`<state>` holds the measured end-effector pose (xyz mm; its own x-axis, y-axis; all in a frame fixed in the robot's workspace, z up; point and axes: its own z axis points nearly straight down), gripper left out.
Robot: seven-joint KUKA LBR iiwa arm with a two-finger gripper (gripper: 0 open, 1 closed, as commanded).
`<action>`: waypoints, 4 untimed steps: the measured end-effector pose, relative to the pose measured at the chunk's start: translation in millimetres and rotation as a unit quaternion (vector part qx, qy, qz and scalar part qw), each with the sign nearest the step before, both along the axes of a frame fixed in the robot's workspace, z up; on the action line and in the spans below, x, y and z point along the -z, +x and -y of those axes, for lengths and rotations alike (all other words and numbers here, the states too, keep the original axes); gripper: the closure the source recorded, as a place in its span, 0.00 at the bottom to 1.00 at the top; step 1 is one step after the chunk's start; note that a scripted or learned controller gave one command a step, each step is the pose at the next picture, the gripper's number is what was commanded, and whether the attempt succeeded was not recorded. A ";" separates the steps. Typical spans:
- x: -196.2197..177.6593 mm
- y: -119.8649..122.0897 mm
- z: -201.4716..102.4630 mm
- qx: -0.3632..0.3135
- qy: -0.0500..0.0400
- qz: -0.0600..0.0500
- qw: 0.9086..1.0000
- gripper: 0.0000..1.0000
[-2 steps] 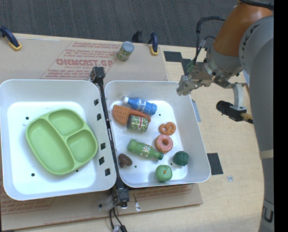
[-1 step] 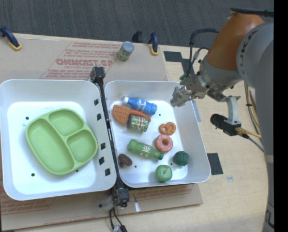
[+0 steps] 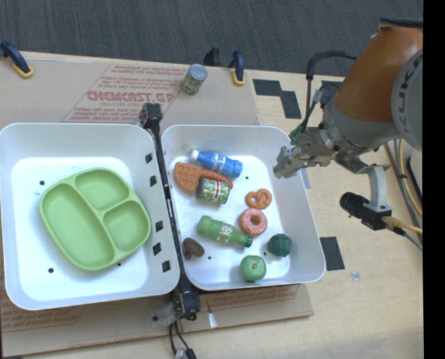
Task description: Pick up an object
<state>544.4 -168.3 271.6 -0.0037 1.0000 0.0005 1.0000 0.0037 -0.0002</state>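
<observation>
Front of right bin: round green toy apple by the near wall, dark green round piece just right of it, small brown lump to the left
Middle of right bin: green plastic bottle lying on its side – pink frosted toy donut touching its cap end, small orange pretzel just behind
Back of right bin: blue-and-white bottle lying flat, orange waffle-like toy, green-labelled can on its side
Right bin: shallow white plastic bin
Left bin: shallow white bin with a light green three-section plate
Gripper: grey two-finger gripper above the right bin's right rim, well apart from every object – grip state cannot tell
Behind the bins: small grey-lidded jar on the cardboard sheet
</observation>
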 end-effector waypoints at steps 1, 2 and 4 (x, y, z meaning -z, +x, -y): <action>0.3 -0.1 -0.1 0.000 0.000 0.000 1.000 0.00; 108.5 7.3 42.8 -0.001 0.000 -0.003 1.000 0.00; 169.4 41.2 35.5 -0.003 0.000 -0.002 1.000 1.00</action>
<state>585.7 -203.8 102.2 -0.0104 0.9999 0.0003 0.9999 0.0104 -0.0039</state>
